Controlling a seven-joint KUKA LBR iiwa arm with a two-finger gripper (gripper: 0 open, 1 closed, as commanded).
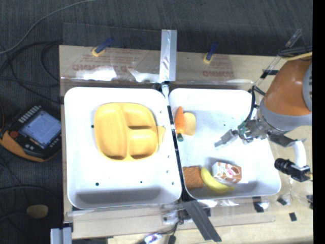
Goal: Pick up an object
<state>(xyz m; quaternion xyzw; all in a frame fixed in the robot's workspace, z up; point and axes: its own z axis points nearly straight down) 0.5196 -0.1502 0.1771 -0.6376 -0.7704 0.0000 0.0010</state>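
Note:
My gripper (229,136) hangs over the middle of the right bin (218,105), reaching in from the right, with bare bin floor under it. A white packet with pink and orange print (227,172) lies below it near the bin's front wall. Next to the packet lies a yellow banana (210,181), touching a brown block (192,176). An orange carrot-like piece (179,120) and a pale yellow piece (189,123) sit against the bin's left wall. None of them is touching the gripper.
The left bin (81,182) holds a yellow divided plate (126,130). A metal divider post (168,55) stands at the back between the bins. A handheld pendant (33,131) lies on the floor to the left.

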